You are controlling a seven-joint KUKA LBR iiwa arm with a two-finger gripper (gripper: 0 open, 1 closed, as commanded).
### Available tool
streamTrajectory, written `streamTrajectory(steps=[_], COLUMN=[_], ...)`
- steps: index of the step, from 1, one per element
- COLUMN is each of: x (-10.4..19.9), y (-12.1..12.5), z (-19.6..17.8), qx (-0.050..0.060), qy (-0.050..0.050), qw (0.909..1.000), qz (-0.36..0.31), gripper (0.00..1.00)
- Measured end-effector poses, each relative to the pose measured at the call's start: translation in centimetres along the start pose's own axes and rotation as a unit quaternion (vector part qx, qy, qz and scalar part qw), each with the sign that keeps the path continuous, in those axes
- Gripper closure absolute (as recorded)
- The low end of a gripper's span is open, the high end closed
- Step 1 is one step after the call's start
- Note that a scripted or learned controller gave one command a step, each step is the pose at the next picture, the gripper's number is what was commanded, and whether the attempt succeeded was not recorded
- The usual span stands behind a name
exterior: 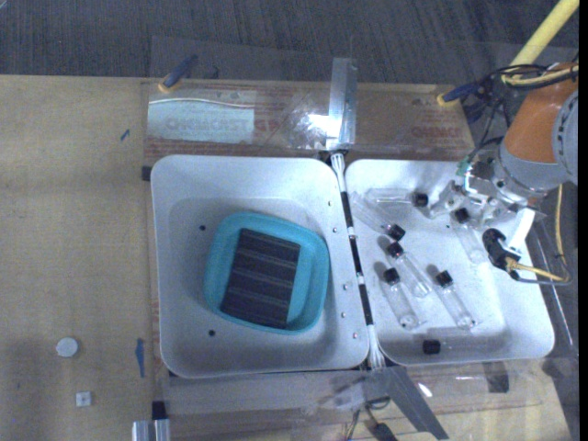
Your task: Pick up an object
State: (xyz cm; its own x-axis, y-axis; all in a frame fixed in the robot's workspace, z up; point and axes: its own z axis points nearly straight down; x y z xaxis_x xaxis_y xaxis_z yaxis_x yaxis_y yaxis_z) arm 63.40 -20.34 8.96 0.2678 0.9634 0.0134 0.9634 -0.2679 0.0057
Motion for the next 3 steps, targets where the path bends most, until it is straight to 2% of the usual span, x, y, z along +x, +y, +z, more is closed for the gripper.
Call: streamTrajectory(steps=[1, 2, 3], x=[0.6, 0.6, 0.6], y=[-0.2, -0.1, -0.1], z=[0.2, -0.9, -0.9], qx=[0.002, 0.000, 0.000], qy=[-0.005, -0.006, -0.006], qw=[1.0000, 1.0000, 1.0000], qz=[0.000, -0.001, -0.001], gripper=[0.00, 1.00, 0.00])
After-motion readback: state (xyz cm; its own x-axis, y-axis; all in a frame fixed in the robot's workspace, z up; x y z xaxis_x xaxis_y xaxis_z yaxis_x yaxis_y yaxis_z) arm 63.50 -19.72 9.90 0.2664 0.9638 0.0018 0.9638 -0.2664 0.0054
